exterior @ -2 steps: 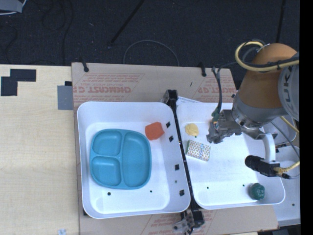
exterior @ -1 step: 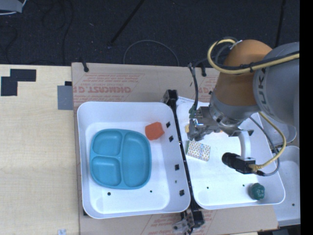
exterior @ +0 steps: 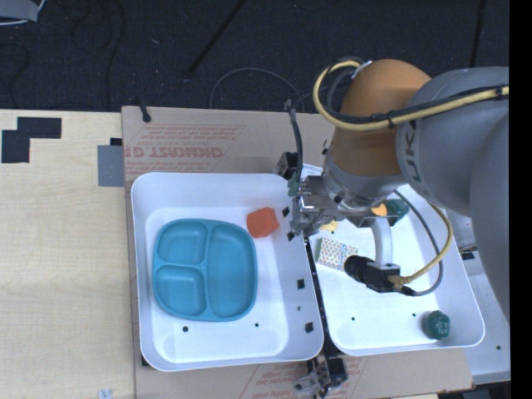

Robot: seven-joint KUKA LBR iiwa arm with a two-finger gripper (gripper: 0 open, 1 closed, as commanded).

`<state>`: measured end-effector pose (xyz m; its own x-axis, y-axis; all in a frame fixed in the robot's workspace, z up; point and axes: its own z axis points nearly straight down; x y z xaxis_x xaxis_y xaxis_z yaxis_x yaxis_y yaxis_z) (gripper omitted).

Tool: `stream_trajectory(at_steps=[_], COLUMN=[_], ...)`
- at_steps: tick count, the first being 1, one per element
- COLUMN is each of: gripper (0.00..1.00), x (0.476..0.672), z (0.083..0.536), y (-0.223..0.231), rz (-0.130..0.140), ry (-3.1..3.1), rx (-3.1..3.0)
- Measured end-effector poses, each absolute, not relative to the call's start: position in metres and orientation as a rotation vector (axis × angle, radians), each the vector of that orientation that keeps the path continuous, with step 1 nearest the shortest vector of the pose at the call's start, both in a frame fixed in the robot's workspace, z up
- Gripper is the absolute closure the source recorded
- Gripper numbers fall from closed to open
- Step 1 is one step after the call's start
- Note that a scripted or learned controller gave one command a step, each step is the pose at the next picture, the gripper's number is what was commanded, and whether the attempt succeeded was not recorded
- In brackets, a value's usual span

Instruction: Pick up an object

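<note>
- Two shallow white bins side by side: left bin (exterior: 141,223), right bin (exterior: 465,322).
- Under both, a brown cardboard sheet (exterior: 191,144) with red print.
- Beneath that, a pale wooden bench (exterior: 58,264) bearing black marks and a grey square patch (exterior: 109,165).
- Beyond the bench, dark floor (exterior: 166,40) strewn with cables.
</note>
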<state>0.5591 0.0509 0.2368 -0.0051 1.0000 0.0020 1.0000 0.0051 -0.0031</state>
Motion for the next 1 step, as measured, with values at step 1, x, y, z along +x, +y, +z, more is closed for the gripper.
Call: stream_trajectory(at_steps=[1], gripper=[1.0], x=[0.5558], z=[0.2222], y=[0.0961], rz=[0.007], ry=[-2.221], rx=[-2.215])
